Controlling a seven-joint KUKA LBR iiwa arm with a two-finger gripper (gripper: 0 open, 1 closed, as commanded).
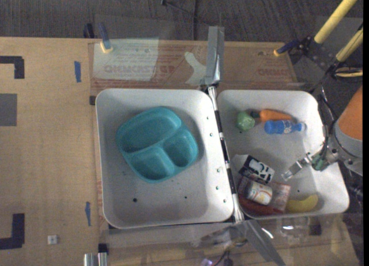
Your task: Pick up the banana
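Note:
The yellow banana (303,203) lies at the front right corner of the right bin (329,185), beside a pinkish packet (281,194). My gripper (294,169) reaches in from the right edge and hovers over the bin's right middle. In the view it sits a little up and left of the banana and clear of it. The banana rests on the bin floor, uncovered.
The right bin also holds a green fruit (245,121), an orange carrot (275,114), a blue bottle (283,127), a black-and-white pack (257,170), a small can (259,192) and a red item (252,205). A teal divided plate (158,142) lies in the left bin (109,172).

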